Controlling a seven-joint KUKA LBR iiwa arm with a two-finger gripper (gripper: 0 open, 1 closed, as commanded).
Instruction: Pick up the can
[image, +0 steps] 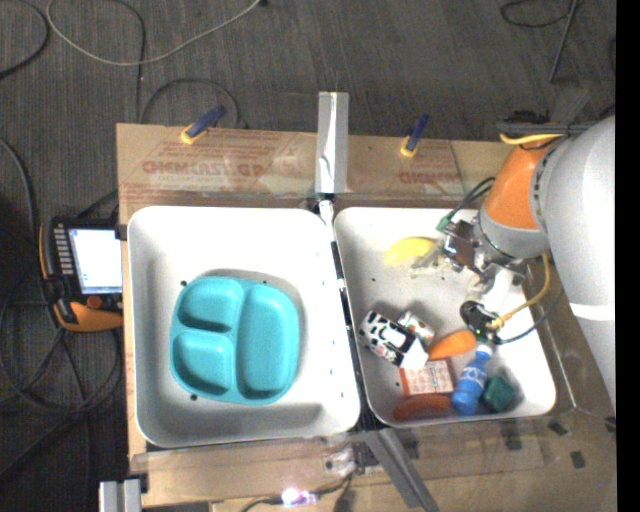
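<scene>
What looks like the can (390, 336), a short cylinder with black and white print, lies on its side in the middle-left of the right bin (352, 300). My gripper (457, 246) hangs over the back of that bin, below the orange wrist band, next to a yellow fruit-shaped item (408, 250). It is well apart from the can, up and to the right of it. The wrist body hides the gripper's tips.
Near the can lie an orange carrot-like piece (452, 345), a red and white box (428, 380), a blue bottle (470, 382), a green item (500, 392) and a red item (420, 407). The left bin (150, 240) holds a turquoise divided tray (237, 338).
</scene>
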